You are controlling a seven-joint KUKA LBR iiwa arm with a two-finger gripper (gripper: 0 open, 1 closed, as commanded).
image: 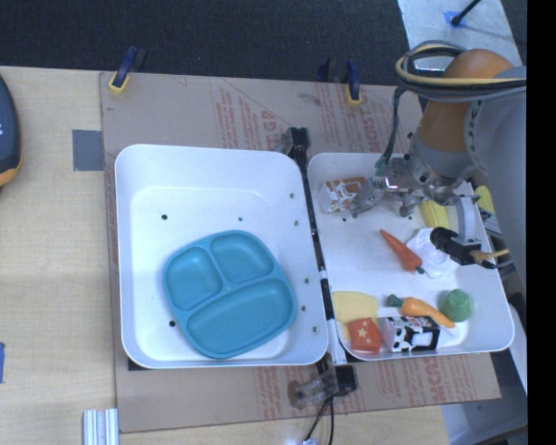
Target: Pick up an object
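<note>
My gripper (382, 191) hangs low over the far part of the right bin (371, 360), below the grey wrist with its orange band. Just to its left lies a small brown and white packet (341, 194), very close to the gripper tip; contact cannot be made out. An orange carrot (401, 249) lies in front of the gripper. A yellow corn piece (433, 214) sits partly under the wrist.
The right bin also holds a white lump (435, 261), a green piece (457, 304), a second small carrot (424, 310), a yellow slab (352, 304), a red block (364, 336) and a black and white box (415, 336). A blue divided plate (229, 292) lies in the left bin (139, 184).
</note>
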